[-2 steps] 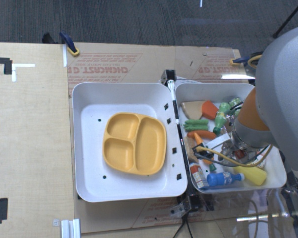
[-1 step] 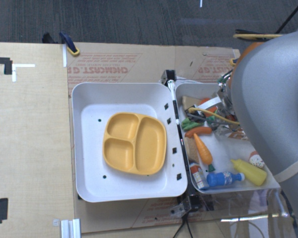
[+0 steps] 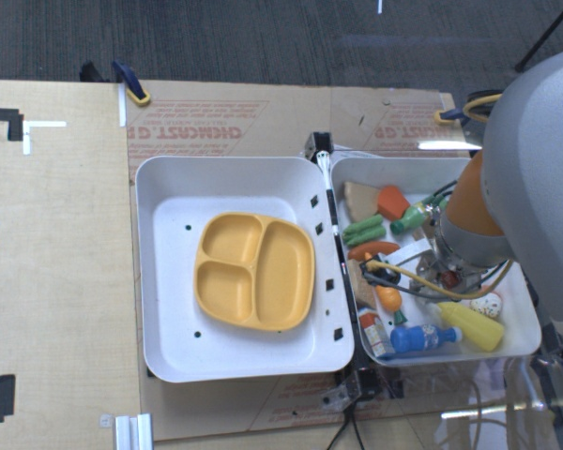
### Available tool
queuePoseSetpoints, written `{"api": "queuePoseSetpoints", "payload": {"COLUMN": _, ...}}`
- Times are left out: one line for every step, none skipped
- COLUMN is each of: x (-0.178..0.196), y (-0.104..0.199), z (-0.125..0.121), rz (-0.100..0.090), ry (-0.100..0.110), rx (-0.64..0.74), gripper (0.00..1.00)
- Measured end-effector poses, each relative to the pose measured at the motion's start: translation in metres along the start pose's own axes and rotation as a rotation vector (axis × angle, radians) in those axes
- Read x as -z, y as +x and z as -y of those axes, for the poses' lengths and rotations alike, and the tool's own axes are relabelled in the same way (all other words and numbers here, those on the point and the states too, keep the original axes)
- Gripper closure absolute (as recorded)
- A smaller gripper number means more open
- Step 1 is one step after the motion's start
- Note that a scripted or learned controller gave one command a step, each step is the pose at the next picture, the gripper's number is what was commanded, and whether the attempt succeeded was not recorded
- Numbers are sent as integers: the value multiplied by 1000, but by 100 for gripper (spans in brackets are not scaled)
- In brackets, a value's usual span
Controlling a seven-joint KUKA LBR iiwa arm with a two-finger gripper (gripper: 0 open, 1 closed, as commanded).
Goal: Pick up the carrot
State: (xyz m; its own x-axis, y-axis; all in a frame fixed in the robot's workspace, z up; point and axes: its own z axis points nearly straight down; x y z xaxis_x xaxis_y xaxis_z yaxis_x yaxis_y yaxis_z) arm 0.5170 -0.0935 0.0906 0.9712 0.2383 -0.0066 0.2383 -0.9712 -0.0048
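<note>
Saw a pale worktop (image 3: 56,251) carrying everything. Noted the grey arm (image 3: 535,157) next in bulk, reaching down into the right bin (image 3: 516,345), with its wrist hiding the jaws. Could not tell whether the jaws were released or clenched, and saw nothing between them. Found the left bin (image 3: 159,279) well off to the left of the jaws, holding a yellow divided plate (image 3: 255,270). Picked out a yellow bottle (image 3: 474,326) just below the jaws and a blue bottle (image 3: 418,338) below and to the left. Spotted the carrot (image 3: 373,249), a slim orange piece, lying in the right bin to the left of the jaws, near but apart, beside a green vegetable (image 3: 361,228). Judged the approach step under way, with no grasp made. Judged the next move to call for a short shift left, lining up across the carrot's narrow width and clearing the crowding neighbours before closing.
</note>
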Motion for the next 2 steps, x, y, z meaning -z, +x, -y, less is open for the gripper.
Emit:
{"api": "queuePoseSetpoints", "payload": {"x": 0, "y": 2, "z": -1, "rz": -1, "ry": -1, "rx": -33, "gripper": 0}}
{"api": "queuePoseSetpoints", "payload": {"x": 0, "y": -40, "z": 8, "rz": -2, "ry": 0, "rx": -33, "gripper": 0}}
